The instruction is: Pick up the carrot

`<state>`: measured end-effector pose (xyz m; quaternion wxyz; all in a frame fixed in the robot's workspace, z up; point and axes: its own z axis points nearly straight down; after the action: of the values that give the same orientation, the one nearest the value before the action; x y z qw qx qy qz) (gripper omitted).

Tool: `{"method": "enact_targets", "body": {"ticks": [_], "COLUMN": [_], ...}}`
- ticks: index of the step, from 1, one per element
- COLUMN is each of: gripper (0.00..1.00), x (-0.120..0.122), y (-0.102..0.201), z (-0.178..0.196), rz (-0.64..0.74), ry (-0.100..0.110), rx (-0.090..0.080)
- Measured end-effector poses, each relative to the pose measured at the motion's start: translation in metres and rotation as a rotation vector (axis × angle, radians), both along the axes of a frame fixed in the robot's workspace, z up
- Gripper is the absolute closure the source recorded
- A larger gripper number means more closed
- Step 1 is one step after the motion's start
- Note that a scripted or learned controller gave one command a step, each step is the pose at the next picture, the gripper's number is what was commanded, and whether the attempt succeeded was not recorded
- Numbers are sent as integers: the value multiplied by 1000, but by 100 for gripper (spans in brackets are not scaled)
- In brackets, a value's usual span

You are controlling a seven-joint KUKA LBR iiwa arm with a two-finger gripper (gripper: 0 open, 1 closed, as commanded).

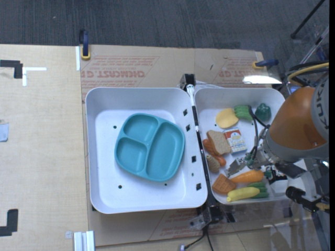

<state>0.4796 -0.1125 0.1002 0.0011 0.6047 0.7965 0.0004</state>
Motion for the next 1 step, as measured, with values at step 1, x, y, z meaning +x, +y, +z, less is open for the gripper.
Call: {"method": "enact_targets", "body": {"ticks": [1], "gripper": [100], "x": [2], "y": [-1], "z": [9], "rz": [-5], "ry": [-4], "rx": [-2]}}
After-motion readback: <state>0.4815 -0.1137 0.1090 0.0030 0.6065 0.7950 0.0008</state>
